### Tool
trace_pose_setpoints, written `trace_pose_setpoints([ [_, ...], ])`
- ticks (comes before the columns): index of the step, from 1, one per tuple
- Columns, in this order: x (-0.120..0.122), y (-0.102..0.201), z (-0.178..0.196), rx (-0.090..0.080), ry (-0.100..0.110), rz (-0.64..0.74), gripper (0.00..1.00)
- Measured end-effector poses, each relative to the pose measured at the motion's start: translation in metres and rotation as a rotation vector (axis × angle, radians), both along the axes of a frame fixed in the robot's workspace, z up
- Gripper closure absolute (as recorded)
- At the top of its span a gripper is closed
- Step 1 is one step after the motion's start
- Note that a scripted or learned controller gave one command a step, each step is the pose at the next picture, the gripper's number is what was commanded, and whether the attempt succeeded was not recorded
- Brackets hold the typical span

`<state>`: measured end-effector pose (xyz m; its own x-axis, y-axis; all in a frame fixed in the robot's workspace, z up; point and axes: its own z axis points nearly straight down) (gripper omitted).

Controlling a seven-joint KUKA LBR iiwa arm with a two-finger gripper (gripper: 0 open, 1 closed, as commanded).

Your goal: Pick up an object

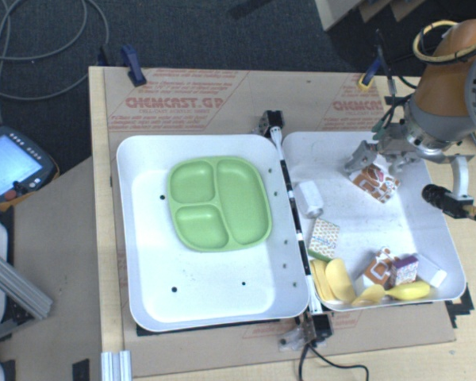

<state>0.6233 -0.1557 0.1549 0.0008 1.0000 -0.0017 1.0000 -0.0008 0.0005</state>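
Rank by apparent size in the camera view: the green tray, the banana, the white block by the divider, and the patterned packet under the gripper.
1. green tray, by far the largest.
2. banana and patterned packet: these look about alike, so I won't rank them.
3. white block, slightly smaller.

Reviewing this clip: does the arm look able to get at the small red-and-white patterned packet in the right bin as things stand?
Probably yes. The gripper is right above the red-and-white packet, which lies apart from the other items on bare floor of the right bin, with nothing over it.
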Motion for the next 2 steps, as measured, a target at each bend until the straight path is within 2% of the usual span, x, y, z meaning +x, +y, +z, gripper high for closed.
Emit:
trace_pose_setpoints([
  [1,0.001,-0.041,-0.046,-0.004,-0.015,0.004,0.00],
  [2,0.029,-0.056,-0.007,0.000,-0.003,0.002,0.00],
])
